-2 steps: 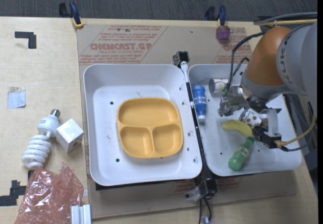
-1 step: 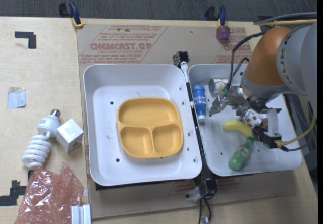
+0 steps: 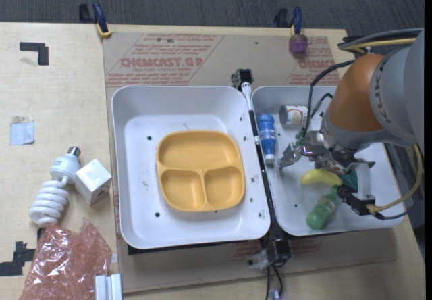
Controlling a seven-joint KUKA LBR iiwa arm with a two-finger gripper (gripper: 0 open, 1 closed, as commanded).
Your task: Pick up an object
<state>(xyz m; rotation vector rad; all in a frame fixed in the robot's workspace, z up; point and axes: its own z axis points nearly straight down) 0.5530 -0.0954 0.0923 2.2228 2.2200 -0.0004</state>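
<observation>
Grey gripper (image 3: 291, 155) hangs low in my right bin (image 3: 385, 221), near its left wall beside a banana (image 3: 317, 178). Its fingers seem spread, gripping nothing. Next I'd centre over the banana and close.

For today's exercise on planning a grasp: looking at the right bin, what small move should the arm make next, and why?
Probably a short drop straight down onto the yellow banana. The claw sits in the right bin just left of and above the banana, holding nothing visible, and the blue bottle and green bottle lie farther away.
</observation>
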